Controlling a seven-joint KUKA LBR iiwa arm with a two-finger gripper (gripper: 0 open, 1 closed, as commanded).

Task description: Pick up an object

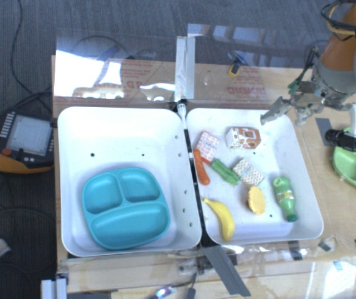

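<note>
My gripper (288, 112) hangs open over the far right corner of the right bin (307, 167), with nothing between its fingers. In that bin lie a white and brown carton (243, 137), a pink checked packet (207, 146), an orange carrot (201, 169), a green pod (225, 171), a pale checked packet (248, 172), a yellow lemon (256, 200), a green bottle (284, 198) and a banana (221, 217). The carton is the nearest thing to the gripper, a little down and left of it.
The left bin (78, 129) holds a blue divided plate (126, 207). A green object (351, 162) sits on the bench right of the bins. A handheld pendant (20, 142) lies on the floor at the left. Cardboard and tape stand behind the bins.
</note>
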